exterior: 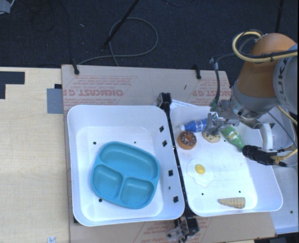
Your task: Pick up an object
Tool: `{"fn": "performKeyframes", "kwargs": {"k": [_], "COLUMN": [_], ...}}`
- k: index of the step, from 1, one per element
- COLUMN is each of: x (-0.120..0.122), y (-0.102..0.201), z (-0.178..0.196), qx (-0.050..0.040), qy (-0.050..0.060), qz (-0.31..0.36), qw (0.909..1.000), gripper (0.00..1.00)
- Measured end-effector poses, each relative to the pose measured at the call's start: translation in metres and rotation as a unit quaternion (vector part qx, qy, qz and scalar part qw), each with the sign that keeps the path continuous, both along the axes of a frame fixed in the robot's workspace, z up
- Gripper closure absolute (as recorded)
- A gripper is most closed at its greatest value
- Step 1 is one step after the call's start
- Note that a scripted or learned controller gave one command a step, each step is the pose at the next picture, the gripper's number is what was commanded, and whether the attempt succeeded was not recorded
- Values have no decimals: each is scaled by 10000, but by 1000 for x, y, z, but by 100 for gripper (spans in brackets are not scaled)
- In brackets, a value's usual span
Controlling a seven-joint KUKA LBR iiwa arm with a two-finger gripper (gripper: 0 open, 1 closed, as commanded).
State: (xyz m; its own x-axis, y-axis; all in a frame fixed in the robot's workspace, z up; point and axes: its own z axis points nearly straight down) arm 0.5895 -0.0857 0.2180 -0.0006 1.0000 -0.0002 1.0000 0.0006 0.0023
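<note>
In the right bin (pixel 261 196) lie the pieces I could lift. A chocolate doughnut (pixel 187 140) with speckled icing lies flat near the divider at the bin's far left. Just beside it, toward the back, a small blue bottle (pixel 195 125) lies on its side. A pale cookie (pixel 211 135) lies flat right under my gripper (pixel 214 124), and a green bottle-like piece (pixel 233 137) lies slanted just right of it. A fried egg (pixel 200 172), white with a yellow yolk, lies flat mid-bin. Near the front wall an ice-cream cone (pixel 232 202), tan, lies on its side, tip pointing left.
</note>
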Motion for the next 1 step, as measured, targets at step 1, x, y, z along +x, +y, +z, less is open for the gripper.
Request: {"fn": "performKeyframes", "kwargs": {"k": [1], "x": [0], "y": [-1], "z": [3], "qx": [3], "qy": [22], "qz": [0], "qw": [10000], "gripper": [100]}}
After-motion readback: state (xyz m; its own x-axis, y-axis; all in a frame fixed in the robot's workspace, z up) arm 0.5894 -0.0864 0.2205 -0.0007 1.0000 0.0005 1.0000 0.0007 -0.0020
